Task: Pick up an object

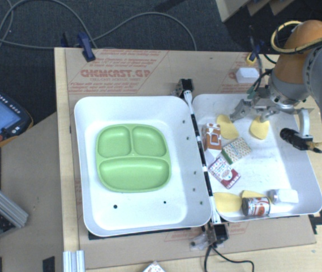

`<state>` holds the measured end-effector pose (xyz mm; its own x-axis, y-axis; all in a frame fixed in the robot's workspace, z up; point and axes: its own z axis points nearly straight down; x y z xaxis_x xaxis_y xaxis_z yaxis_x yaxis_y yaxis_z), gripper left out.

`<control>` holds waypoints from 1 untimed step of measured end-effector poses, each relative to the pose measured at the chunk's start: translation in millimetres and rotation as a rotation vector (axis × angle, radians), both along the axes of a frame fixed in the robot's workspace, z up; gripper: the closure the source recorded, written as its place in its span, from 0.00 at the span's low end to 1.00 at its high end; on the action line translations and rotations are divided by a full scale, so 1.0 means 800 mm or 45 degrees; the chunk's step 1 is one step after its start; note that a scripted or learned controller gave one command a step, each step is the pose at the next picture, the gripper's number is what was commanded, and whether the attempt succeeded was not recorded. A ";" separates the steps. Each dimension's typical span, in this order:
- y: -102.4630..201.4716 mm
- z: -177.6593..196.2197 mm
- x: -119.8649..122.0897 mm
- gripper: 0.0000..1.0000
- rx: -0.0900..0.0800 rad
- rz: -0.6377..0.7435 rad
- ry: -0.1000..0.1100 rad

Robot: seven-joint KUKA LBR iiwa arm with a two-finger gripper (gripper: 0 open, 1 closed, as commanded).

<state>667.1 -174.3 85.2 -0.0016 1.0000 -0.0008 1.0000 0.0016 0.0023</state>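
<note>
My gripper (pixel 250 113) hangs over the back of the right bin (pixel 308 177), open, with nothing between its fingers. One grey finger (pixel 239 110) splays toward the left. Just in front of the gripper lie two yellow pieces, one (pixel 258 130) under its right side and one (pixel 226 127) to its left. Further forward lie a brown packet (pixel 212 136), a green-checked packet (pixel 236 149) and a red packet (pixel 224 170). At the bin's front edge are a yellow item (pixel 226 202), a small red can (pixel 257 207) and a white tube (pixel 286 196).
The left bin (pixel 87 203) holds a green divided plate (pixel 132 157). A black clamp rail (pixel 199 152) runs between the bins. The arm's orange band (pixel 305 35) and grey wrist (pixel 288 86) stand above the right bin's back corner. A black cable part (pixel 295 139) hangs at the right.
</note>
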 end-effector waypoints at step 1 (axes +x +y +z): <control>-0.001 0.000 -0.037 0.00 0.001 -0.002 0.004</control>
<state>637.7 -174.9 84.9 0.0001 1.0000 0.0000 1.0000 -0.0001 -0.0011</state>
